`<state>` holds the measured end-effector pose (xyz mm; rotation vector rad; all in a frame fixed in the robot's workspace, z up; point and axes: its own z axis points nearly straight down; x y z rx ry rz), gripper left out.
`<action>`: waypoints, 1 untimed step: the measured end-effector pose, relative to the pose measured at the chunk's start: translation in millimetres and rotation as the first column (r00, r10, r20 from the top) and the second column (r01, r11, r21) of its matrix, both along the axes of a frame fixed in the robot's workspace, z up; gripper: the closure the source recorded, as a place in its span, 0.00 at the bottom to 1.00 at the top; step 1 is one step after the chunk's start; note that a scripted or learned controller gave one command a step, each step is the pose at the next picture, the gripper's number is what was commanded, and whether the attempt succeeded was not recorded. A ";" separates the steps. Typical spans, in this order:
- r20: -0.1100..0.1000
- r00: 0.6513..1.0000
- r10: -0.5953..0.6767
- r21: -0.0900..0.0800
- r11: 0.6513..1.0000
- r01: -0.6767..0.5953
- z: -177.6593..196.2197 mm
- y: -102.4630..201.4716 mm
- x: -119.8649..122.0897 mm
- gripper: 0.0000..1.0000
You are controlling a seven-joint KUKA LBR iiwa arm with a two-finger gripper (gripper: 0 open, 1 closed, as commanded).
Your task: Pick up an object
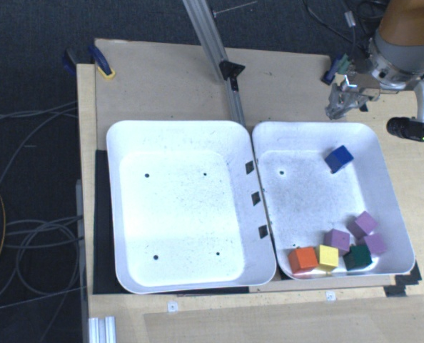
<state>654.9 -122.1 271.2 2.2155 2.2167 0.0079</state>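
Seven small blocks sitting in the right bin, none lifted yet. Hovering outside that bin, above the bench beyond its far rim: gripper, nothing visible between its fingers, opening too small to judge. Lying alone near the far wall and likely the easiest pick: blue block. Crowding the near corner, touching or nearly so: orange block, yellow block, green block and three purple blocks. Risking a wedged or nudged neighbour by descending there. Holding no blocks: left bin.
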 end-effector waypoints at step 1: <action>-0.012 1.000 0.005 0.004 1.000 -0.005 -11.3 47.8 -20.7 1.00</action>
